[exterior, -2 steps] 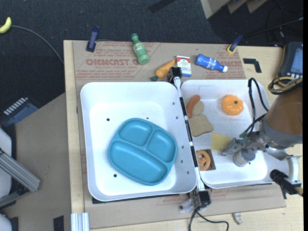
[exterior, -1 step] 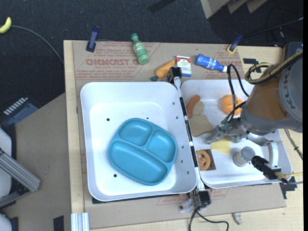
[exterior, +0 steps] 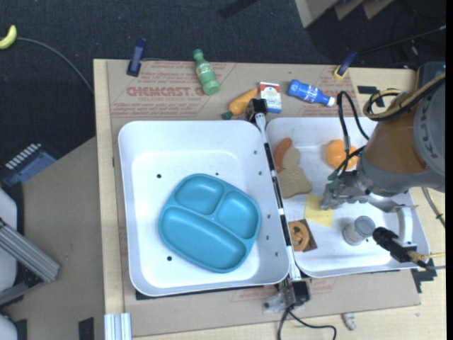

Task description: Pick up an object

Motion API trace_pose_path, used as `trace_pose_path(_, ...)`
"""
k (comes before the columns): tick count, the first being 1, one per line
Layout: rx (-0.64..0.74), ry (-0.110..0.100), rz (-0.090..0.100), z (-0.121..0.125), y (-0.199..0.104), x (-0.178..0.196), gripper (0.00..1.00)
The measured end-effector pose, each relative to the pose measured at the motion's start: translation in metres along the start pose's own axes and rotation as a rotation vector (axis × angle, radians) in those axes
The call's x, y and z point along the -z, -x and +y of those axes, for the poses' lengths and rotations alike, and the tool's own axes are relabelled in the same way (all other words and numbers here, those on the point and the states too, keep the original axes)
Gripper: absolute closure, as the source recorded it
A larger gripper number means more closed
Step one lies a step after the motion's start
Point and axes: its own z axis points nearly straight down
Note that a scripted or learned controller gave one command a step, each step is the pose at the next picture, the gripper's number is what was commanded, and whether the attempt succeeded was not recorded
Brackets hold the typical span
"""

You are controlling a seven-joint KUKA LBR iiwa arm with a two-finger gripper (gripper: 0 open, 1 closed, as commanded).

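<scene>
Over the right bin (exterior: 354, 266), near its centre, my end effector (exterior: 334, 195) hangs low at the tip of the grey arm (exterior: 396, 154), which reaches in from 3 o'clock. From this slanted view I cannot tell whether it is open or closed.

Closest to it is a yellow slice (exterior: 320, 212), lying flat at its 7 o'clock. It is either just beside the end effector or touching it, and I cannot say which. At 10 o'clock from the end effector lies a tan flat piece (exterior: 295, 174). A reddish sausage (exterior: 283, 149) rests at that piece's upper edge, near the bin's left wall. An orange ball (exterior: 337, 153) sits at 12 o'clock from the end effector, with a black cable crossing in front of it. A brown pretzel-like piece (exterior: 301, 236) rests toward the bin's 8 o'clock corner, just below the yellow slice. A small grey round thing (exterior: 359, 229) lies at 5 o'clock from the end effector, too indistinct for me to identify.

The left bin (exterior: 141, 147) holds a blue divided tray (exterior: 209, 222), turned at a slant.

Beyond both bins, at 12 o'clock on the table (exterior: 113, 105), lie a green bottle (exterior: 207, 73), an orange carrot-shaped toy (exterior: 244, 101), a small white carton (exterior: 270, 96) and a blue bottle (exterior: 310, 92).
</scene>
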Motion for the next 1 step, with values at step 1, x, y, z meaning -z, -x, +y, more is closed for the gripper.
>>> trace_pose_path(1,0.0,0.0,0.0,-0.0001,0.0,-0.0001,0.0)
